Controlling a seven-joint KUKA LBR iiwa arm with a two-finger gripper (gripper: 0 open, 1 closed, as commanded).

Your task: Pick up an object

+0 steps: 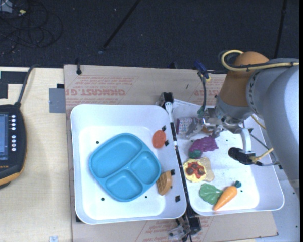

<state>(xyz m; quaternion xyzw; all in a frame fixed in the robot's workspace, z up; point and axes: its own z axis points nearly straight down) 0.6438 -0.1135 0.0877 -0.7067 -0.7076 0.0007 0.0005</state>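
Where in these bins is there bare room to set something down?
Left bin: the strip above the blue plate, and its lower-left corner. Right bin: the patch between the carrot and its right wall. Crowded: the right bin's left side, with the purple toy, pizza slice and gripper.

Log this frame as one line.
gripper: over right bin, far end | nearest: purple toy | grasp: none visible | pick: not yet done

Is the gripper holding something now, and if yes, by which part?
It cannot be told. The gripper hangs over the right bin, close to the purple toy; no hold is visible.
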